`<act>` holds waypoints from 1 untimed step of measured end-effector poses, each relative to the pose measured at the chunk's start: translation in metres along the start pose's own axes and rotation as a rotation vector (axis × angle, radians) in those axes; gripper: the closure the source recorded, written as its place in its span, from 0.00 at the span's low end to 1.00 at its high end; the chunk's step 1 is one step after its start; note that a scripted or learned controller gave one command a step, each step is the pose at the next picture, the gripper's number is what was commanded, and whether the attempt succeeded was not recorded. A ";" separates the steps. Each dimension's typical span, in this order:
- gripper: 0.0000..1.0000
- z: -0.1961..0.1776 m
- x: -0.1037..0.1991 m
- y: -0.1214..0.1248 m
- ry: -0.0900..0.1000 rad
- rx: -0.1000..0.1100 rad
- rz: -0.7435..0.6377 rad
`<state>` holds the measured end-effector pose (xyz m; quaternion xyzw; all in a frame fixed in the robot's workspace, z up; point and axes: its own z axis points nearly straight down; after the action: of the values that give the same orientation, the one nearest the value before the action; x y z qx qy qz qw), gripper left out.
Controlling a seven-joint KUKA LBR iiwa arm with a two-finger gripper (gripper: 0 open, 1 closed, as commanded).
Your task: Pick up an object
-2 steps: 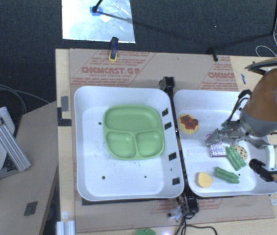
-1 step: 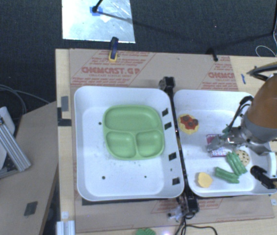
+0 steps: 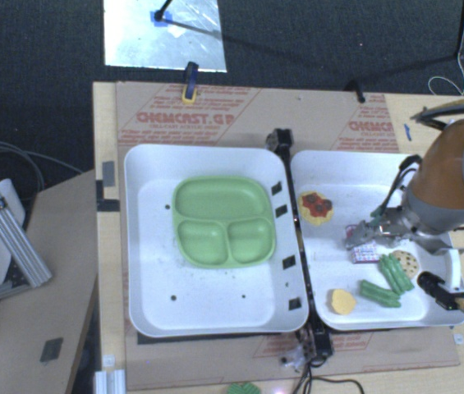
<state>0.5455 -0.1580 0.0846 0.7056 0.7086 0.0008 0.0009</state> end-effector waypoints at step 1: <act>0.00 0.000 0.004 0.001 0.000 0.000 0.000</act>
<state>0.5462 -0.1540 0.0845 0.7056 0.7087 0.0009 0.0008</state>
